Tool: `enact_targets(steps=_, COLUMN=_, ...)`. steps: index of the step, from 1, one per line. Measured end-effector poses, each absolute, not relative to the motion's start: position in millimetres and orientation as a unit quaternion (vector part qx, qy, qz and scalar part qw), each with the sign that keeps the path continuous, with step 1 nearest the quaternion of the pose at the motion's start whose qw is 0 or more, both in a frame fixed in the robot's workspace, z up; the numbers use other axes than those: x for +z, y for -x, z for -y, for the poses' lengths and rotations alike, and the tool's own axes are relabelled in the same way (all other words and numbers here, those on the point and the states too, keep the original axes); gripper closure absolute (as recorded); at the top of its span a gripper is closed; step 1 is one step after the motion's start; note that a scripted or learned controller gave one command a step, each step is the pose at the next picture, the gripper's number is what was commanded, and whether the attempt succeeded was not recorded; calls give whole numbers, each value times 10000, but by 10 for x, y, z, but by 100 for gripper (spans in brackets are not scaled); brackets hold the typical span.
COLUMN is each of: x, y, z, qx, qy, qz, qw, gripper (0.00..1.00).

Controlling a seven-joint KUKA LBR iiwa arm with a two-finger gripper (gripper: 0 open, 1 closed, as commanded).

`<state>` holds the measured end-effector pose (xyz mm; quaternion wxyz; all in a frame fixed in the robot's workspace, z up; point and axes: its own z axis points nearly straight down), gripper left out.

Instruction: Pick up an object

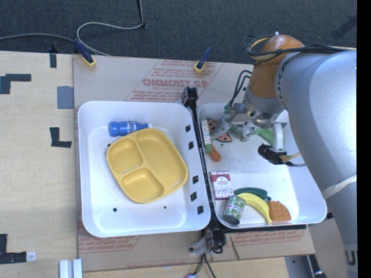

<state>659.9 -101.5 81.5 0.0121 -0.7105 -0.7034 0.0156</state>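
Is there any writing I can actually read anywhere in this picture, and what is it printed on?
"CHEMCAST GP" in red, repeated on the brown cardboard sheet under the two white bins; smaller red lines beneath it are too blurred to read.
Small red and white carton in the right bin: printing there, too small to read.
Green can beside it: label unreadable.
Patterned strip along the right bin's left wall: markings unreadable.

tray [148, 164] yellow | bottle [126, 128] blue | bins [93, 172] white | banana [257, 205] yellow | can [233, 209] green | carrot [214, 153] orange
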Motion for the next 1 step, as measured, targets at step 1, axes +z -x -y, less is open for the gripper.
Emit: enact_targets(steps=1, x=815, y=-6600, z=1014, qx=158, qy=7104, qz=7035, qw=118, gripper=0)
